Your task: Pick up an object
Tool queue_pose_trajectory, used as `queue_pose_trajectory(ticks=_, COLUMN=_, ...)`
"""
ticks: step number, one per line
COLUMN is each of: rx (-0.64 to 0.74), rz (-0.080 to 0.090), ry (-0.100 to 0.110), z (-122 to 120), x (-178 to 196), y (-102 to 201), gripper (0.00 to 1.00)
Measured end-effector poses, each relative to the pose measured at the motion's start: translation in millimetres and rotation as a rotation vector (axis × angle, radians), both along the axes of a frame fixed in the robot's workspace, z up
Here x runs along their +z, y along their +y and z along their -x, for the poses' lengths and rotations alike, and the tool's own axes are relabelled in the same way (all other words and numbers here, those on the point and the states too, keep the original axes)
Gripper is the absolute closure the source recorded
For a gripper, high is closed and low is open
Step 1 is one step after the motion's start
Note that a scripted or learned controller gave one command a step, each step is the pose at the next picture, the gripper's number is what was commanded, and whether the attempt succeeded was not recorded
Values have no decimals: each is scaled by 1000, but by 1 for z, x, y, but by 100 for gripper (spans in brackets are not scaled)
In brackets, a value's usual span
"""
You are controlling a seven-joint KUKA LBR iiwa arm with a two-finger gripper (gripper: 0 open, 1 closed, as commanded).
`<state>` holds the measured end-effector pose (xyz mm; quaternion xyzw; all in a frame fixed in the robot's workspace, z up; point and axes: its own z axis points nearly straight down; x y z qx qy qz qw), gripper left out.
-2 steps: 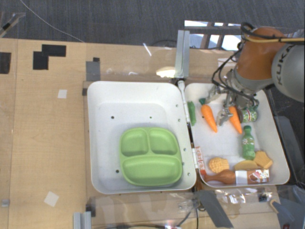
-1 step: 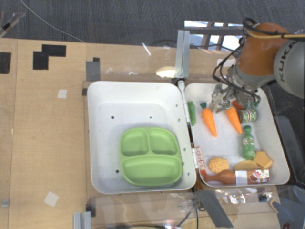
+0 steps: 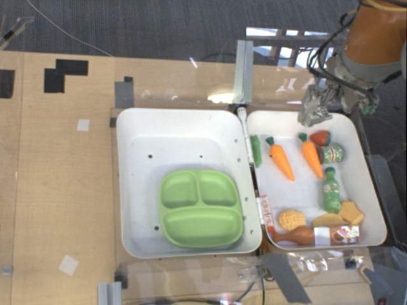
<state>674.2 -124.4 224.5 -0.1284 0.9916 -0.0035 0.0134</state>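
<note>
The gripper [image 3: 316, 112] hangs over the right bin's [image 3: 375, 189] far edge; its grip state cannot be told. A carrot [image 3: 280, 158] lies mid-bin; labels are unreadable

A robotics lab: wooden bench [image 3: 57, 189], white bins [image 3: 137, 145], toy food [image 3: 280, 159].

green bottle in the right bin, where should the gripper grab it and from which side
Probably across the wide body of the green bottle, coming straight down. It lies flat, cap toward the can, so its long sides are exposed. The cracker crowds its base; the gripper hangs over the bin's far edge.
</note>
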Motion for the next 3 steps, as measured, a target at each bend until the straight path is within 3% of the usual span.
queue_pose_trajectory(ticks=1, rx=-122, rz=-6, ry=4, z=2, x=110, y=38, gripper=100)
queue_pose_trajectory(ticks=2, rx=-129, rz=-6, ry=8, z=4, x=176, y=37, gripper=100)
queue_pose_trajectory(ticks=3, rx=-167, rz=-6, ry=13, z=4, x=202, y=12, gripper=100)
